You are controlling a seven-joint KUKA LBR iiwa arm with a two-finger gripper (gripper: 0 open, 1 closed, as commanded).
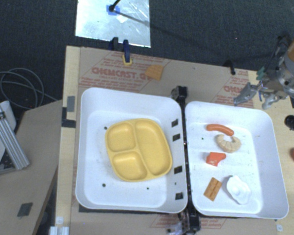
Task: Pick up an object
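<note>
The bench (pixel 157 69) is carrying two white bins side by side. The left bin (pixel 91 135) is lying far to the left of the claw (pixel 260 94) and below it, and it is holding a yellow divided plate (pixel 138 150). The right bin (pixel 273 152) is lying just below the claw. The claw is hanging over the far rim of this bin, and its fingers are looking spread apart with nothing between them.

Inside the right bin five small things are waiting. A white crumpled piece (pixel 238 189) is sitting farthest below the claw. A beige ring-shaped piece (pixel 228 143) is nearer, and an orange sausage (pixel 220 128) is nearest, a little to the left. A red chunk (pixel 215 158) and a tan wafer (pixel 212 188) are lying lower.

I think the sausage is light, probably stiff plastic, and smooth, so it may slip. Taking it across its narrow middle is looking best.
</note>
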